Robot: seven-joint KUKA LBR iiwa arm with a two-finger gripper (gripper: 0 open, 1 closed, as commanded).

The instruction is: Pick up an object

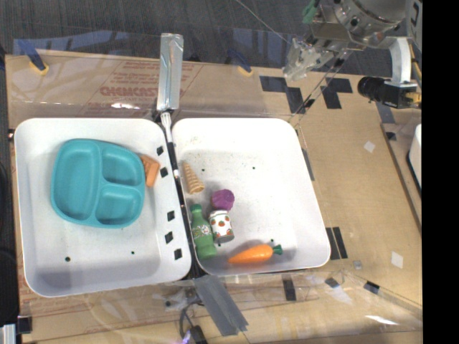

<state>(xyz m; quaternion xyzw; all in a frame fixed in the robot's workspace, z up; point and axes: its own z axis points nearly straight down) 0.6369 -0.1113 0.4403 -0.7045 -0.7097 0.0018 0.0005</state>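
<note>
The right bin holds several small items near its left and front sides. A beige waffle cone lies by the divider, with a purple toy to its right. In front of these sit a small red-and-white can and a green bottle. An orange carrot rests along the front wall. My gripper hangs high at the upper right, beyond the right bin's far right corner and well away from every item. Nothing shows in it.
In the left bin lies a teal divided plate, with a small orange piece beside its right edge. A silver tape strip runs up from the divider between the bins. Brown cardboard surrounds both bins.
</note>
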